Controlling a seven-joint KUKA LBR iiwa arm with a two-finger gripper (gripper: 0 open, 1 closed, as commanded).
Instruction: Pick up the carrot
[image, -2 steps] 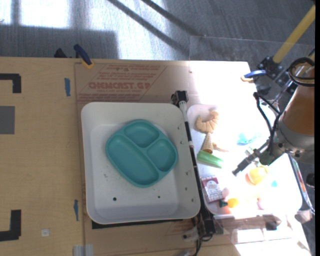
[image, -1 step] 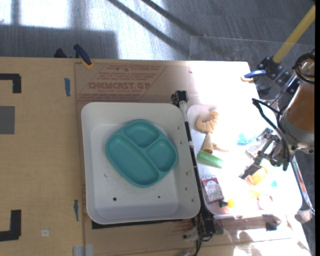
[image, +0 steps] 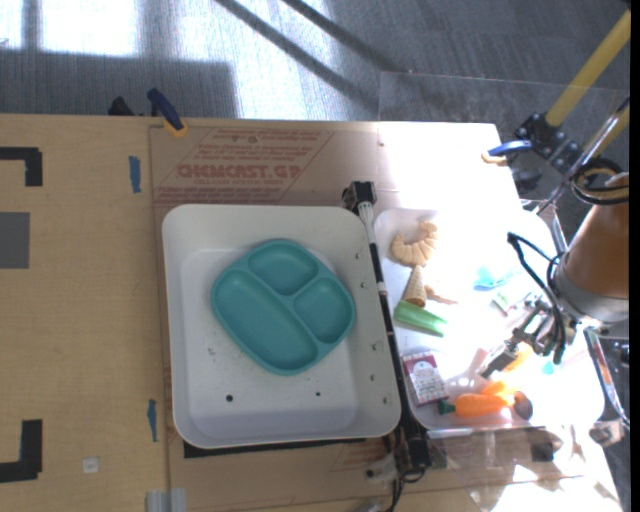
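- The carrot (image: 482, 404) lies at the near edge of the right bin (image: 450, 170), close to its front wall, orange and smooth like moulded plastic, with a dark knob at one end.
- The gripper (image: 522, 345) hangs just above and to the right of it, not touching; glare hides the jaws, so I cannot tell if they are spread or closed.
- Risk, as I judge it: the carrot sits so near the wall that a finger could land on the rim instead of beside it.
- A red-and-white card (image: 424, 377) lies just beside the carrot; a wide grab might catch it too.
- The rounded, slick body could squirt out of a pinch.
- Strong light washes out that bin, which may spoil aim.
- Further back sit a green block (image: 419, 318), a cone (image: 415, 284) and a ridged tan croissant (image: 414, 244).
- The left bin (image: 190, 390) holds a teal, three-part plate (image: 283, 305), matte and shallow.
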